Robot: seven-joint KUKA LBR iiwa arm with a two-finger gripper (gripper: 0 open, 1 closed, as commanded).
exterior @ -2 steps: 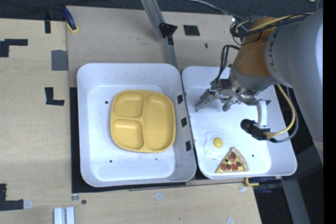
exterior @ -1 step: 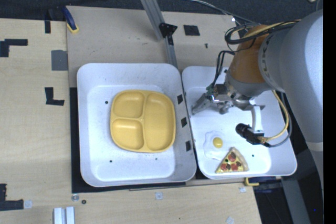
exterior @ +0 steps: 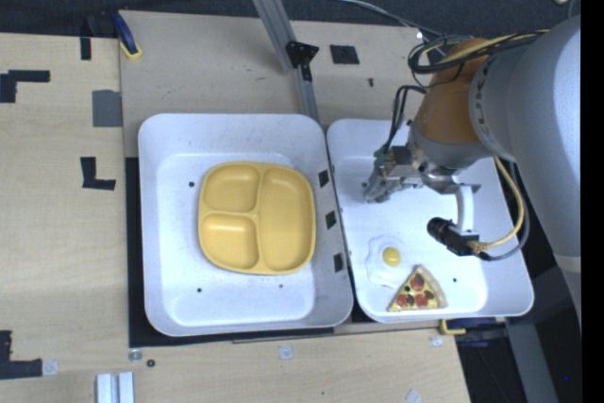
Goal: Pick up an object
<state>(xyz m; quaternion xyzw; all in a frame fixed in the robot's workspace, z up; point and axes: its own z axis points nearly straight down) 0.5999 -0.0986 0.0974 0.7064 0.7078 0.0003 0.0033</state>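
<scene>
A toy fried egg (exterior: pixel 385 260) lies in the right bin (exterior: pixel 351 151) near its front left. Beside it, toward the front edge, lies a toy pizza slice (exterior: pixel 415 291). My gripper (exterior: pixel 381 184) hangs over the middle of the right bin, behind the egg and apart from it. Its fingers point down and left, and nothing shows between them. A yellow divided plate (exterior: pixel 257 217) rests in the middle of the left bin (exterior: pixel 160 203).
The grey arm with its orange band (exterior: pixel 453 113) covers the back right of the right bin. A black cable loop (exterior: pixel 462 238) hangs beside the gripper. A slanted metal pole (exterior: pixel 274 9) stands behind the bins.
</scene>
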